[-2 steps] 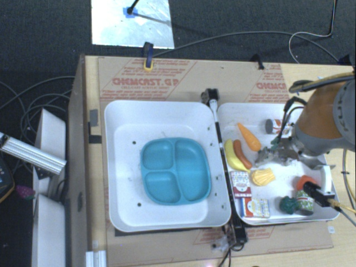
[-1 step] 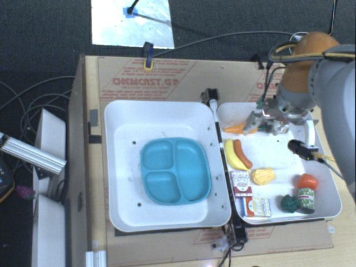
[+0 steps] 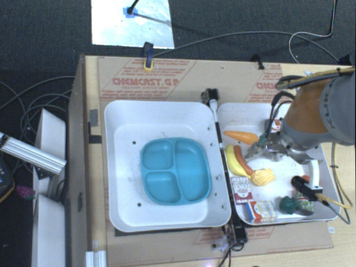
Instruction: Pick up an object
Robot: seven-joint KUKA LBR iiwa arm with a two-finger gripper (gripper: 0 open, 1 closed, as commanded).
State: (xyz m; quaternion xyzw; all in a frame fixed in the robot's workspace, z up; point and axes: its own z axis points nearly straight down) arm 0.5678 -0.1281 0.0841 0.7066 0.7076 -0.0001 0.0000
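A: Gripper [image 3: 261, 147] first. Status?
B: Down in the right bin [image 3: 247, 117], upper half, arm coming in from the right. Open or closed: can't tell from this angle, so can't say it has anything.
A: OK, run it L to R.
B: Left bin [image 3: 114, 149]: one blue plate [image 3: 175, 170], three compartments, lying flat approx. mid-bin. Then the right bin w/ all the small stuff.
A: Candidates for the pick?
B: Along its left wall there's an orange carrot [image 3: 241, 136] at the top, lying across. Below it a red sausage [image 3: 240, 153] and a yellow banana [image 3: 236, 164] lie side by side, touching, both slanted. Under those, a small red-and-white box [image 3: 241, 189]. Just right of the banana's lower end is a yellow ridged piece [image 3: 262, 176]. Near the front wall there's a flat printed packet [image 3: 262, 209], and further right a dark green item [image 3: 289, 205], too small to ID.
A: Closest to the gripper?
B: Carrot and sausage, both just beside it on its left. Contact w/ either: can't tell.
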